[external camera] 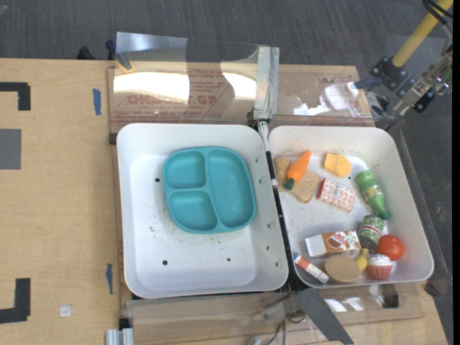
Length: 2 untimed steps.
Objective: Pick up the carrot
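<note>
Fingers (pixel 415 90), spread not discernible, hang beyond the right bin's (pixel 410 165) far corner, presumably keeping it unobstructed, while the carrot (pixel 298 167) lies well down-left of them, propped across a bread slice (pixel 307 187).

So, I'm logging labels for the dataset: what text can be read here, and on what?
Red print on the cardboard behind the left bin: blurred by glare, not readable.
Patterned box in the right bin: print too small to read.
Green bottle and small can: labels too small to read.
</note>
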Motion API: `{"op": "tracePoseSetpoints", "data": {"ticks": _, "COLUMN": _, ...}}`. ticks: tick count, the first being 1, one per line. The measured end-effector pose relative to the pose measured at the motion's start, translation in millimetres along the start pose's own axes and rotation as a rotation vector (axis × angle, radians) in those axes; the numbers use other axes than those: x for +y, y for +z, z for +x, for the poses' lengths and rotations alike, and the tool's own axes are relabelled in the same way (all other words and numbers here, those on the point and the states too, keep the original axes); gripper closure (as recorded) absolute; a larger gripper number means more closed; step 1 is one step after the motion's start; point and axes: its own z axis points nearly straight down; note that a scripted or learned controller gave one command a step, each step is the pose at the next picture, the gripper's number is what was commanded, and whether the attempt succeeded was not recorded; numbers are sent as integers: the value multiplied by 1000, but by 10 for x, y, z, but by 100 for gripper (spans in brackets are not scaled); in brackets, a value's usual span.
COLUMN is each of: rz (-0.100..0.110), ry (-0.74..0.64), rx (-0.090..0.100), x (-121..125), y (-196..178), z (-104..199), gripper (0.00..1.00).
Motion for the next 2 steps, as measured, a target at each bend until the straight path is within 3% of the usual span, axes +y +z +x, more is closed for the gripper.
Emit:
{"op": "tracePoseSetpoints", "data": {"ticks": 1, "rz": 15, "ry": 13, "rx": 21, "x": -495, "y": 1147, "z": 40, "gripper": 100}}
{"op": "tracePoseSetpoints", "data": {"ticks": 2, "rz": 17, "ry": 191, "rx": 21, "x": -425, "y": 2276, "z": 347, "gripper": 100}}
